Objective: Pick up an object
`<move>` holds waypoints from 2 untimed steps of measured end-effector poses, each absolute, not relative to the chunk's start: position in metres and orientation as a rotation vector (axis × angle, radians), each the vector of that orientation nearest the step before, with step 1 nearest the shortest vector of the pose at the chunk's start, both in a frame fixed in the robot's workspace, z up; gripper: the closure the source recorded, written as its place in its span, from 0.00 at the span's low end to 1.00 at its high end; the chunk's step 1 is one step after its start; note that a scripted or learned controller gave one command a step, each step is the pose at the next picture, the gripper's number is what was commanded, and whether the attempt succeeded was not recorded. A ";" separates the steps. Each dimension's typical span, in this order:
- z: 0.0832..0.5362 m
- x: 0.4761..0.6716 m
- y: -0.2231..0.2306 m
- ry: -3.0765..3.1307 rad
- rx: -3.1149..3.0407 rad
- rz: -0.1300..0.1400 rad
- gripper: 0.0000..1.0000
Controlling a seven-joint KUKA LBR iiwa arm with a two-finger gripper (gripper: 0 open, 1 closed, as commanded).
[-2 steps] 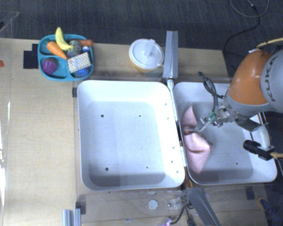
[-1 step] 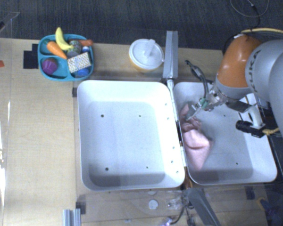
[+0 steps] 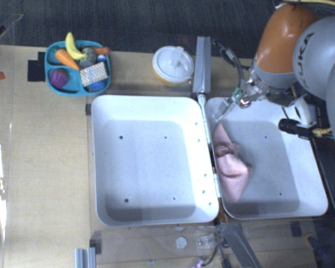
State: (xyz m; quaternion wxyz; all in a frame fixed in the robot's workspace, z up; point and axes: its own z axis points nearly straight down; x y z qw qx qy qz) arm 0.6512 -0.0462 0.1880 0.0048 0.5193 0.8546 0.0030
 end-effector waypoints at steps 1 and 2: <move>0.105 0.631 -0.101 2.789 1.434 0.004 0.00; 0.089 0.657 -0.088 2.706 1.577 0.008 0.00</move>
